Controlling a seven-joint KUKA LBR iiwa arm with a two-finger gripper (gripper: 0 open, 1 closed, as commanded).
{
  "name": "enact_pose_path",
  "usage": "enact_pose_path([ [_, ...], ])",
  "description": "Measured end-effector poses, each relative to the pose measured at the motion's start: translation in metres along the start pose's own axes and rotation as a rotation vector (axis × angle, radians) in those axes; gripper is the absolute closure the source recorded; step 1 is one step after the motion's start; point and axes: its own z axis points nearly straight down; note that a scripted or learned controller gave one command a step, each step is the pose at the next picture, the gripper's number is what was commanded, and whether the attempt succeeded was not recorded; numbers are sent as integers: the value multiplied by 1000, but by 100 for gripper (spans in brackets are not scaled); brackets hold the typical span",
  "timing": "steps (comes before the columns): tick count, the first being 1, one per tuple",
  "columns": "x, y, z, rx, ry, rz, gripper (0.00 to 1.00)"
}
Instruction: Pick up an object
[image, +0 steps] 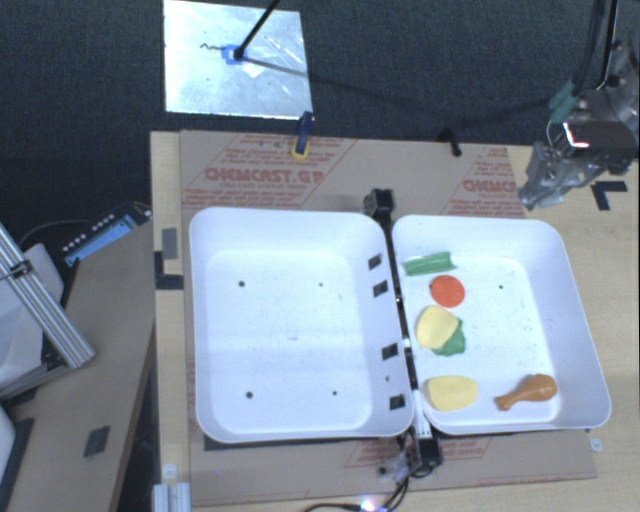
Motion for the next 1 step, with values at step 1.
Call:
enact_pose_path([
  [1,1,2,1,0,-1,0,0],
])
